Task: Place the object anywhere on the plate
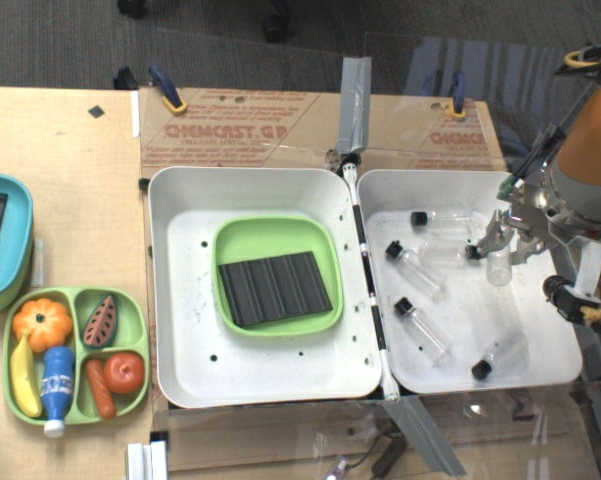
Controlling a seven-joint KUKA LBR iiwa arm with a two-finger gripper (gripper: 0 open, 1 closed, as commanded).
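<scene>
I have the gripper point(497, 240) low over the right bin point(540, 368), near its far right side, and there seems to be a clear plastic vial point(497, 265) with a black cap hanging between its fingers, so I read it as closed on that vial, though the clear body is hard to make out. More vials point(418, 326) lie scattered on the bin floor. The green plate point(230, 243) sits in the left bin point(180, 298), with a dark ribbed mat point(276, 288) on it. My worry is slip: a smooth, light vial could slide out during the carry across the divider, or roll off the ribbed mat once released.
</scene>
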